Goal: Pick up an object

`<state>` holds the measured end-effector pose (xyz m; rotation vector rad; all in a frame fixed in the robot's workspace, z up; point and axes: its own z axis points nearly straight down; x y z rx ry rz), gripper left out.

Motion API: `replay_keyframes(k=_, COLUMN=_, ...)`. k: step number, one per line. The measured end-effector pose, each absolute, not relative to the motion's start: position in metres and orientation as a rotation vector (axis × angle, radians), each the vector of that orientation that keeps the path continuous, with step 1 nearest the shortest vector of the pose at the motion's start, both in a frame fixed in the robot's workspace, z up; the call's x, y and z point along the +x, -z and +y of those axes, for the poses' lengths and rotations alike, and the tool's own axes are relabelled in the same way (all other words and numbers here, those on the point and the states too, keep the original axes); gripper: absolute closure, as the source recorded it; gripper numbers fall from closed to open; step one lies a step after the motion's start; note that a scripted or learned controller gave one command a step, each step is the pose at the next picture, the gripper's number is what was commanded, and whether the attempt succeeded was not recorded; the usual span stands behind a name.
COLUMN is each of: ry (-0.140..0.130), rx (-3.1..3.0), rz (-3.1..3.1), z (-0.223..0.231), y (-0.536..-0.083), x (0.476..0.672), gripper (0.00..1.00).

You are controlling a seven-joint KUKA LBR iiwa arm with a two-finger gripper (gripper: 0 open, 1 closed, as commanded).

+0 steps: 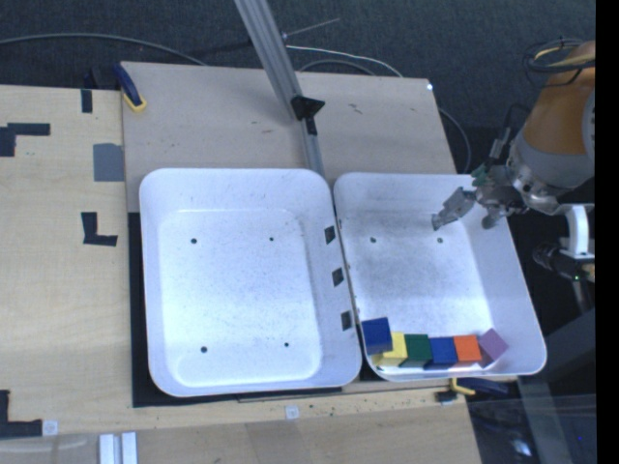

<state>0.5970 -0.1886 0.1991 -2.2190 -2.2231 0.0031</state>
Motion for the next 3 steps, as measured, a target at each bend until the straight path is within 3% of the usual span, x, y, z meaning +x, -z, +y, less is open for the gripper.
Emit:
replay_keyframes(k=1, ry=-0.003, rx=-2.219, rz=-2.223, z=-0.189, y=-0.199, x=0.597, gripper=0.00)
replay_keyframes(k=2, ry=0.008, rx=-2.220, rz=-2.231, z=-0.148, y=-0.294, x=0.596, gripper=0.00)
replay_keyframes(k=3, ry=-0.002, rx=-2.218, rz=-2.225, z=-0.150, y=-0.298, x=0.595, gripper=1.00)
